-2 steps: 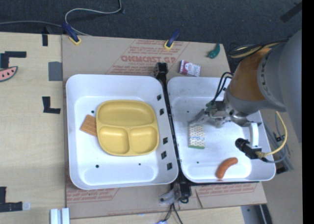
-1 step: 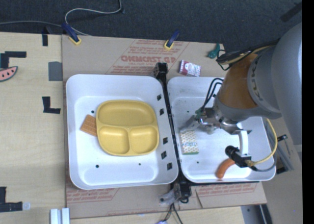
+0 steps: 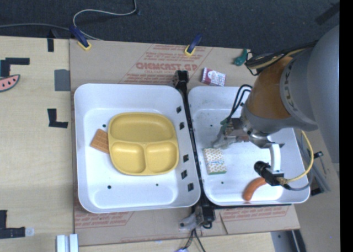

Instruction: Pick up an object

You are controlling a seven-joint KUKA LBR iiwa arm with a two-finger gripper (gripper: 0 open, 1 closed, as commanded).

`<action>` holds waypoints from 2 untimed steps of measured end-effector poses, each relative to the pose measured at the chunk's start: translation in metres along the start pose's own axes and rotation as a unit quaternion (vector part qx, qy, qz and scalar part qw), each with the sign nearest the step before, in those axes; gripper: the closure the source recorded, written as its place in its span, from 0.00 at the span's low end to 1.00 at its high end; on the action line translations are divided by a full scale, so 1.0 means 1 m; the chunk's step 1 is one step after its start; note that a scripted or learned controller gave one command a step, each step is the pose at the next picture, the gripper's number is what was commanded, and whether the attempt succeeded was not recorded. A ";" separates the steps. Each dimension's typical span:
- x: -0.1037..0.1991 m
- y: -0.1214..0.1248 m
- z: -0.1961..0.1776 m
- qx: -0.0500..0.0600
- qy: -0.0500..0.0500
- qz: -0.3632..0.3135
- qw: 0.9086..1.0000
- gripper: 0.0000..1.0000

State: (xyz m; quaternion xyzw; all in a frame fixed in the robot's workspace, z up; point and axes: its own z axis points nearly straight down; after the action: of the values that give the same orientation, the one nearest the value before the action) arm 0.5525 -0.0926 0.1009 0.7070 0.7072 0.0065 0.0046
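The gripper (image 3: 223, 139) is low in the right bin (image 3: 287, 197), just above a small patterned packet (image 3: 215, 160) near that bin's left wall; I cannot tell how it is set. An orange sausage (image 3: 253, 188) lies near the bin's front edge. In the left bin (image 3: 91, 190) sits a yellow tray (image 3: 144, 142) with a brown wafer (image 3: 100, 141) at its left.

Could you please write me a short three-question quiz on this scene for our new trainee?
1. True or false: the yellow divided plate lies in the left bin.
2. Which bin is the gripper over: (a) left, (b) right?
3. What lies just below the gripper in this view?

Key:
1. True.
2. (b), the right bin.
3. A small patterned packet; an orange sausage-like item lies nearer the front wall.
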 end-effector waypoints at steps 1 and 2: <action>0.000 -0.002 0.002 0.002 0.000 0.000 1.000 0.00; -0.005 0.010 0.015 0.009 0.000 0.000 1.000 0.00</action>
State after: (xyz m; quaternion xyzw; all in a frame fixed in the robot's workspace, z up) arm 0.5624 -0.0972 0.0857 0.7067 0.7075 0.0001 -0.0012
